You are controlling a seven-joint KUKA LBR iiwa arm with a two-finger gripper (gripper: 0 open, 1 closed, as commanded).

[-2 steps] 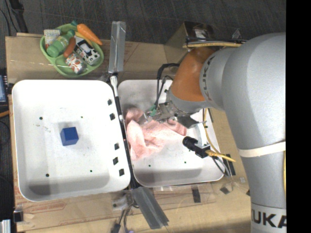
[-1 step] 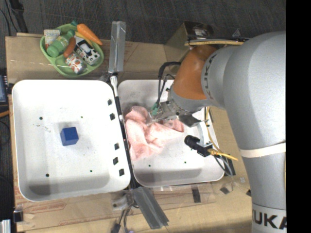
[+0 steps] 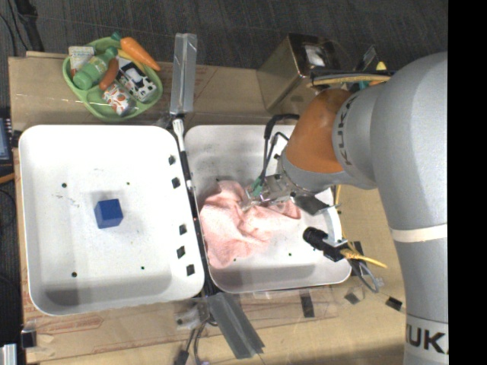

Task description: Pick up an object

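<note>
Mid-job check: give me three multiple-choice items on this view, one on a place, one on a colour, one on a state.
1. Where does the blue cube lie?
A. left bin
B. right bin
C. green bowl

2. What colour is the cloth?
A. yellow
B. pink
C. black

3. How does the cloth lie?
A. folded flat
B. crumpled
C. hanging over the bin wall

Answers: 1 A, the cube sits alone on the left bin's floor. 2 B, pink against the white floor. 3 B, it is bunched in creases inside the right bin, with the claw at its upper edge.

Wooden bench [image 3: 228,82], two white bins [image 3: 46,204], green bowl [image 3: 76,90] of toys
</note>
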